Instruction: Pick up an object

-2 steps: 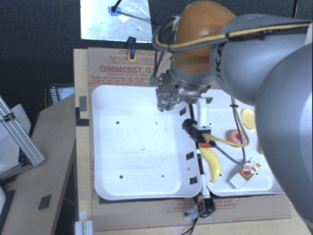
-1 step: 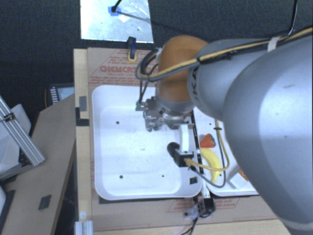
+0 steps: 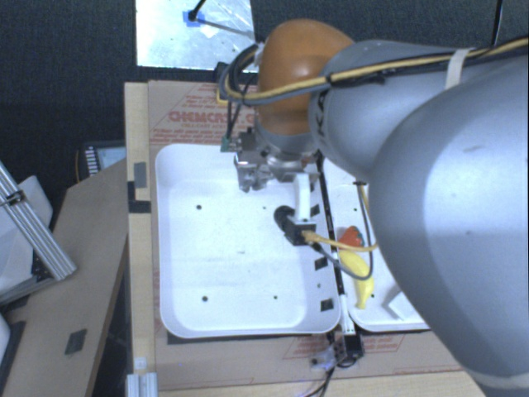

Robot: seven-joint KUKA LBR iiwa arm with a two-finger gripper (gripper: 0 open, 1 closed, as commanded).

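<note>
My gripper hangs below the orange wrist band over the far part of the left bin, close to its back wall. Nothing shows beneath it but bare white floor. A yellow banana-shaped object lies in the right bin, just past the divider, with a small red object touching its far end. The grey arm covers most of the right bin.
A black connector with a yellow cable hangs from the arm over the left bin's right side. Brown cardboard lies under both bins. An aluminium frame stands at the left edge of the bench.
</note>
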